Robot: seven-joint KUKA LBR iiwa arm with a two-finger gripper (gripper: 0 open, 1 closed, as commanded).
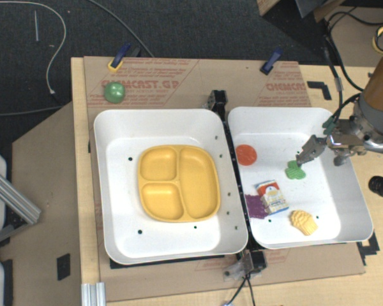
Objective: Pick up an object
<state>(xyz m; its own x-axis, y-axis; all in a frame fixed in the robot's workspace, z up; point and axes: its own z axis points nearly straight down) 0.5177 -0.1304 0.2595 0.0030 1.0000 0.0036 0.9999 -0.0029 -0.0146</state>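
Ball (115, 92), green, sits on cardboard outside the bins, far left. Left bin (108, 171) holds a yellow divided plate (179, 182). Right bin (348, 190): orange disc (246, 154), purple scrap (255, 206), small carton (272, 196), yellow toy (303, 222), green toy (295, 170). Gripper (309, 152) hangs w/ one finger tip just above-right of the green toy, so likely target lies just down-left of it. Nothing visibly held; open or closed, can't tell.

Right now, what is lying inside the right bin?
Inside the right bin: an orange disc, a green piece at the gripper, a small carton overlapping a purple piece, partly hiding it, and a yellow toy.
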